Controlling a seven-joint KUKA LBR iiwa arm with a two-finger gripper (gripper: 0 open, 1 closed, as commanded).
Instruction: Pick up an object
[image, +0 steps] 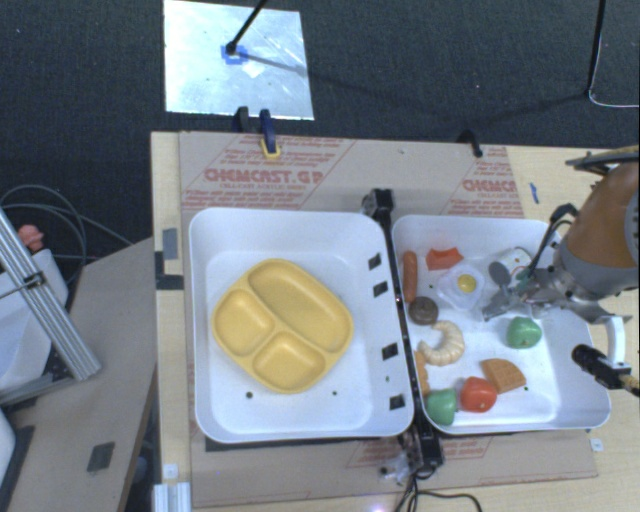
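Reaching in from the frame's right, gripper (500, 296) hanging low over the right bin (580, 400), finger spread impossible to tell. Lying around it: fried egg (464, 284), green apple (522, 331), shrimp (445, 342), tomato (478, 395). Sitting further left, yellow divided plate (282, 324) in the left bin (225, 240), dark carpet (80, 90) spreading beyond.

Yellow divided plate (283, 325), left bin (215, 240)
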